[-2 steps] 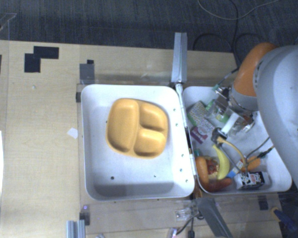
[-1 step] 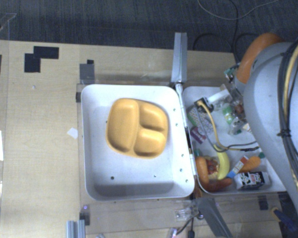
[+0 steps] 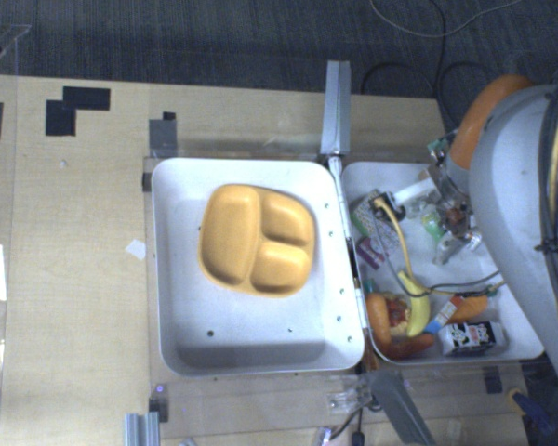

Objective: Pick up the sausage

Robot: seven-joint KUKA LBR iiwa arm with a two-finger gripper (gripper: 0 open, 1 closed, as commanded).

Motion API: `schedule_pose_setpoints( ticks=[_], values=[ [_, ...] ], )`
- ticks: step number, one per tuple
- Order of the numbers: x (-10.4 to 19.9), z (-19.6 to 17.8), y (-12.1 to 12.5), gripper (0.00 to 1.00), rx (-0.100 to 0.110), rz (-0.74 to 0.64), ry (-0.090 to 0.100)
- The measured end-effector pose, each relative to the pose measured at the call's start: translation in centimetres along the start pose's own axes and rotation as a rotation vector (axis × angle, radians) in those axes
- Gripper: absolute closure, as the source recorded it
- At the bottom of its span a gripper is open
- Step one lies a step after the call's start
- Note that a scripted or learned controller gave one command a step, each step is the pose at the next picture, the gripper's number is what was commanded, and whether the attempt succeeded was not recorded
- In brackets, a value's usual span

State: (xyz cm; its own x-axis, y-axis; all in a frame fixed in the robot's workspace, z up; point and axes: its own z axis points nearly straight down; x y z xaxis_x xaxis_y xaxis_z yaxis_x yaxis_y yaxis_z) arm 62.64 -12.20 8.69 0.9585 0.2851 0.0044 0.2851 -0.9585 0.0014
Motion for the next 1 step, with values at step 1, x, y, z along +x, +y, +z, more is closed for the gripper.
schedule_pose_setpoints(
  ticks=[1],
  values=[
    [2.42,-0.02,4.89,0.00,0.017,-0.074,-0.002]
  ],
)
